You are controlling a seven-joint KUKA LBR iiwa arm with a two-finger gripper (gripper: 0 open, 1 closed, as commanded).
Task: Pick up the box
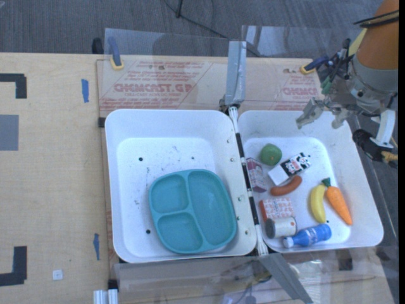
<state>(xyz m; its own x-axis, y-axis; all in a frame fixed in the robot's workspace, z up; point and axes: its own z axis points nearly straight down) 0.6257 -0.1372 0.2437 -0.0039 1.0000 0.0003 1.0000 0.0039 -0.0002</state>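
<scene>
A small black-and-white patterned box (pixel 293 166) lies in the middle of the right bin (pixel 361 170), tilted, with a red sausage (pixel 286 186) just below it. A second small box with a red-and-white print (pixel 276 208) lies lower, near the bin's left wall. My gripper (pixel 323 117) hangs over the bin's far edge, up and to the right of the patterned box and well apart from it. Its fingers stand open with nothing between them.
The right bin also holds a green fruit (pixel 271 154), a pink packet (pixel 255 173), a banana (pixel 316 203), a carrot (pixel 338 205), a small can (pixel 280 227) and a blue bottle (pixel 308 235). A teal divided plate (pixel 192 211) lies in the left bin (pixel 126 144).
</scene>
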